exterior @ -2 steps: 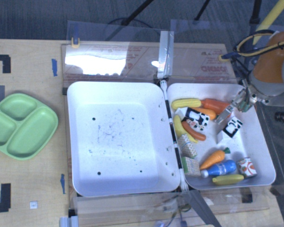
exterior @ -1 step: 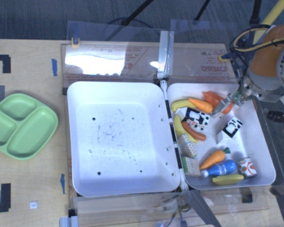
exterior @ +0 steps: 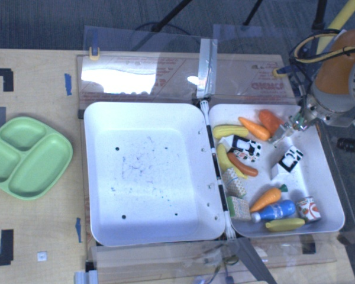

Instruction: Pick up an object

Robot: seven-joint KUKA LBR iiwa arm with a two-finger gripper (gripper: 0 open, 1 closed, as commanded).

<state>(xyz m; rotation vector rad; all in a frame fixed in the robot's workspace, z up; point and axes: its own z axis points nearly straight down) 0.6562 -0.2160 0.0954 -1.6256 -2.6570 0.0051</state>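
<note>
The right bin (exterior: 328, 185) holds many small toys. At its back lie a yellow banana (exterior: 229, 131), an orange carrot (exterior: 253, 129) and an orange-red piece (exterior: 270, 120). A black-and-white cow toy (exterior: 247, 149) and a sausage (exterior: 242, 165) lie in the middle, with a white block with black marks (exterior: 289, 160) to their right. Near the front are a second carrot (exterior: 265, 199), a blue bottle (exterior: 276, 210), a yellow piece (exterior: 285, 223) and a red-and-white can (exterior: 308, 209). My gripper (exterior: 291, 126) hangs low over the bin's back right, just right of the orange-red piece, with nothing seen in it.
The left bin (exterior: 100, 123) sits beside the right one, sharing a middle rim. A green divided plate (exterior: 27, 157) rests on the bench at far left. Clear plastic panels (exterior: 142, 64) stand behind both bins. Cables and the arm's orange band (exterior: 334, 76) crowd the upper right.
</note>
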